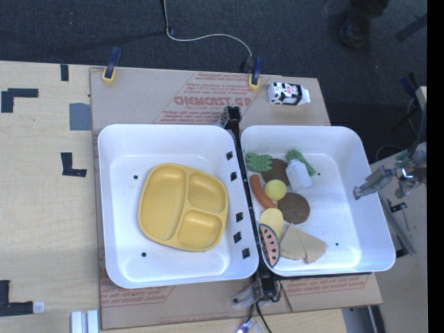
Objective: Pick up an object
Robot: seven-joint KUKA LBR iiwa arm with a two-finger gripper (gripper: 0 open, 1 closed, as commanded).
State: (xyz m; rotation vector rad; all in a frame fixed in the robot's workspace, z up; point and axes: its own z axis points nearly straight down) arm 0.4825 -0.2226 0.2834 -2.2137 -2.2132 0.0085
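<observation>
Left bin (118, 207): yellow tray (183, 206).
Right bin (347, 227): toy food clustered at its left side, with watermelon slice (269, 244) in front.
Gripper (363, 189): over right bin's right rim.

The gripper (362, 189) sits at the right bin's (347, 141) right rim, its fingers too small and blurred to read, and the arm behind it is cut off by the picture's right side. In the food pile, the brown disc (295, 207) covers part of the yellow ball (275, 189), the sandwich (302, 245) tucks under the watermelon slice (269, 244), and the greens (259, 161) half hide a darker piece beside them. The print on the small carton (287, 94) lying on the tabletop (41, 130) is too small to read.
</observation>
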